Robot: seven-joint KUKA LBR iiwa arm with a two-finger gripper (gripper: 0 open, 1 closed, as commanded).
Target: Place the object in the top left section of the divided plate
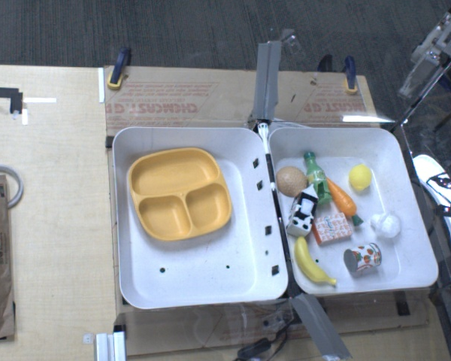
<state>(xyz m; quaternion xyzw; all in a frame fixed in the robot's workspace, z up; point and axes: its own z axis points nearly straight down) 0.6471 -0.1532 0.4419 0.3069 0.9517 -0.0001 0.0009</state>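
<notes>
Facing you: the yellow plastic divided plate [180, 194] lies left of the toy-filled white bin [406, 164]; jaws' state you cannot tell.

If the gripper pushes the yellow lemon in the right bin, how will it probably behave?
The lemon looks round and smooth, so it would probably roll rather than slide. It lies free near the carrot, and may bump it. Its glossy curved skin could slip between two fingers.

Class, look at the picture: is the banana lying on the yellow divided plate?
No, the banana lies in the right bin among other toys, while the plate sits in the left bin.
</notes>
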